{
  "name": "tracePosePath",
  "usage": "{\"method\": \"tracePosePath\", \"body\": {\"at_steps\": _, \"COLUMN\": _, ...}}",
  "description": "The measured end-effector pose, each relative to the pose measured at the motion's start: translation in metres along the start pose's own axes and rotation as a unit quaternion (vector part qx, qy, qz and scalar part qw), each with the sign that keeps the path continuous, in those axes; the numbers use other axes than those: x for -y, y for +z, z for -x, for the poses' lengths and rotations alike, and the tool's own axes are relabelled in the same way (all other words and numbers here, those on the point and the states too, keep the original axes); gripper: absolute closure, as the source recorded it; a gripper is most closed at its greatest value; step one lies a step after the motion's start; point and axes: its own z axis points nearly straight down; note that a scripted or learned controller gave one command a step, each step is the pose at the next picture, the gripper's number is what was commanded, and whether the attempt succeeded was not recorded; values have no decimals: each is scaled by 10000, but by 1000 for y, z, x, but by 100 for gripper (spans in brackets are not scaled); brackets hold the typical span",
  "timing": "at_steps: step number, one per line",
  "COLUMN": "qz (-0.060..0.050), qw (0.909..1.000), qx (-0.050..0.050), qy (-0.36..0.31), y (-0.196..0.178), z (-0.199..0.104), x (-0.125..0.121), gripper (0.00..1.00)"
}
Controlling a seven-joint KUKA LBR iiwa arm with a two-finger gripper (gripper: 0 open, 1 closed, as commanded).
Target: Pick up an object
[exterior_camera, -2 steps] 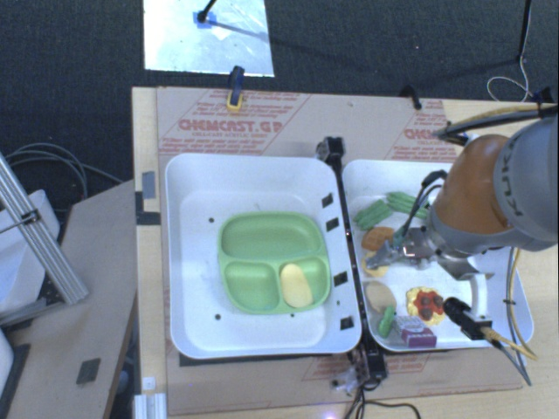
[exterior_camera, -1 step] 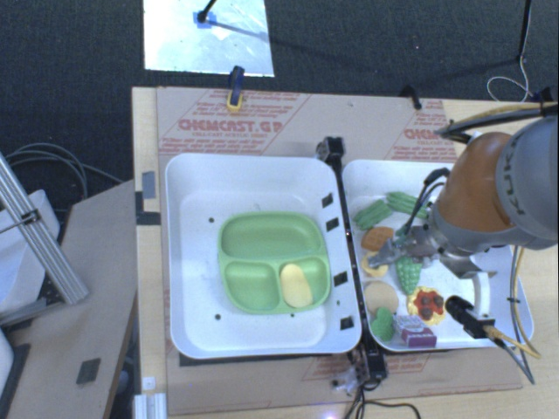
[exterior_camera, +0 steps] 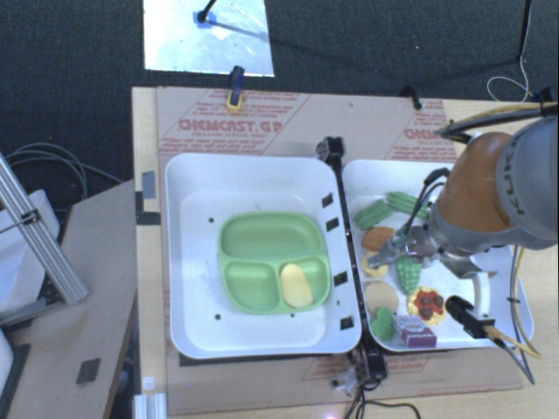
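Note:
The right bin (exterior_camera: pixel 489 171) holds several toy foods. Green pea pods (exterior_camera: pixel 384 208) lie at its upper left, with an orange-brown cookie (exterior_camera: pixel 378 237) just below them. Lower down are a green cone-shaped piece (exterior_camera: pixel 408 275), a red and yellow piece (exterior_camera: pixel 427 304), a tan round (exterior_camera: pixel 380 297), a green lump (exterior_camera: pixel 383 323) and a purple box (exterior_camera: pixel 414 333). My gripper (exterior_camera: pixel 384 256) hangs low over the bin's left side, between the cookie and the green cone-shaped piece. The arm's wrist hides the bin's middle.
The left bin (exterior_camera: pixel 192 190) holds a green divided plate (exterior_camera: pixel 262 234) with a yellow piece (exterior_camera: pixel 296 285) in its lower right compartment. A black divider (exterior_camera: pixel 341 225) runs between the bins. Cables (exterior_camera: pixel 515 321) trail at the right bin's lower right.

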Motion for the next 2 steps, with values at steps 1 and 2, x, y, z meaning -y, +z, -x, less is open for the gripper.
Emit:
{"method": "tracePosePath", "body": {"at_steps": 1, "qz": 4, "qw": 10000, "qx": -8, "qy": -4, "y": -11, "z": -1, "x": -1, "gripper": 100}}
{"method": "tracePosePath", "body": {"at_steps": 2, "qz": 6, "qw": 10000, "qx": -16, "qy": -58, "y": -102, "z": -52, "x": -54, "gripper": 100}}
